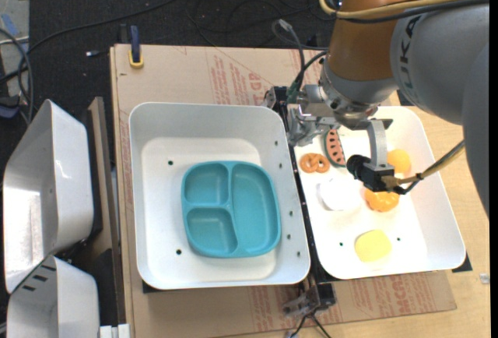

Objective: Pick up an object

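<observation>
Gripper (pixel 309 124) hangs low over the right bin (pixel 445 200), at its far-left corner. Grip spread or closed: cannot tell. Nothing seen held. Pretzel (pixel 313 163) lies just nearside of it, with a red striped slice (pixel 334 146) beside. White round piece (pixel 338 194), orange piece (pixel 381 201) and yellow piece (pixel 373 245) lie farther nearside. Teal divided plate (pixel 231 208) sits in the left bin (pixel 148 173), well apart.

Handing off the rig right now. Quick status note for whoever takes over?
Pincer: low over the back of the right bin, among the small items. Nothing is visibly held.
Right bin: pretzel, red striped slice, white round piece, orange piece, yellow piece behind it, and yellow lump near the front.
Left bin: teal divided plate, lying flat.
Done: no pick evident; all the items lie in the bins.
Left: grasp one object and lift it. The pretzel and slice look nearest.
</observation>
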### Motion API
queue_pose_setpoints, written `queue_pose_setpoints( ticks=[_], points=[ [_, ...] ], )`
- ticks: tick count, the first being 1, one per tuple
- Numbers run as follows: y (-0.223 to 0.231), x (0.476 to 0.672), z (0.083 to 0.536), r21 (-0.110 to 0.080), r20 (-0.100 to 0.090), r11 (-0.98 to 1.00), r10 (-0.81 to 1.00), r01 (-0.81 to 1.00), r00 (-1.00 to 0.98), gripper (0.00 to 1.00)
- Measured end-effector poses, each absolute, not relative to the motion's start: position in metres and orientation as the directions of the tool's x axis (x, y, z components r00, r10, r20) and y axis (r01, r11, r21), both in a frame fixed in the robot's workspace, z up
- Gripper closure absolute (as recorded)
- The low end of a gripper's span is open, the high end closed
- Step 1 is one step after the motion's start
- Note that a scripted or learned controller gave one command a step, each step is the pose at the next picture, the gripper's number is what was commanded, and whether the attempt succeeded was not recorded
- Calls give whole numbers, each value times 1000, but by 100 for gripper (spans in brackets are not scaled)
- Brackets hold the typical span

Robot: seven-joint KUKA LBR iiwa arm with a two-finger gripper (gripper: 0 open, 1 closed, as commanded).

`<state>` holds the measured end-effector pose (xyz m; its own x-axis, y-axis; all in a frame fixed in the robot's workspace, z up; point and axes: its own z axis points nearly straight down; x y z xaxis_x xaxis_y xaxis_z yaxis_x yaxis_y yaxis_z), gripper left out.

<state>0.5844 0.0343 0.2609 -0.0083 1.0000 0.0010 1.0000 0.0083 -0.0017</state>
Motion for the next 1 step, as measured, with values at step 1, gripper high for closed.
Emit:
queue_pose_setpoints(
  ticks=[1],
  points=[
    [79,577,235,-4,0,7,1000,1000,-7,100]
  ],
)
